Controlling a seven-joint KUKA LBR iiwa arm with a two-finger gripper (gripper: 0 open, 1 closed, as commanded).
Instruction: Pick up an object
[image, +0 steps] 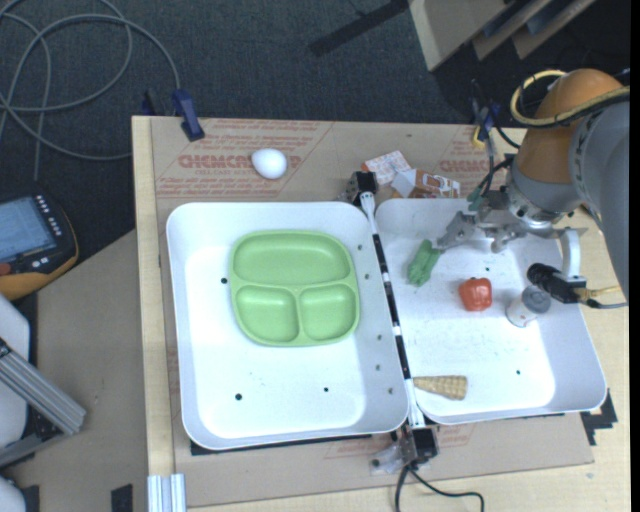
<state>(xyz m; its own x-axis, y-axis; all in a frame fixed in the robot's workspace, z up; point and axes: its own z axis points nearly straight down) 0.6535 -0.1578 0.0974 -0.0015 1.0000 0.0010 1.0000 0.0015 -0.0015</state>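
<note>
The camera view looks down on the desk, which carries two shallow white bins side by side; the left bin holds a pale green divided plate with three compartments, lying flat near the bin's middle. The right bin holds the loose things that could be picked up: a long green toy vegetable lies tilted in the far left part of the bin; a small red toy fruit sits to the right of it, near the bin's middle and apart from the vegetable; a tan waffle cone lies on its side at the near left edge, well apart from both.

The arm reaches in from the far right, its orange band above the wrist; the end effector hangs over the far part of the right bin, just right of the green toy vegetable and beyond the red toy fruit; whether it is wide or narrow cannot be told, and nothing is seen held in it.

On the bare desk beyond the bins, a white egg-shaped ball rests at the far left; some crumpled wrappers lie near the gap between the two bins; a blue clamp grips the desk's far left edge.
</note>
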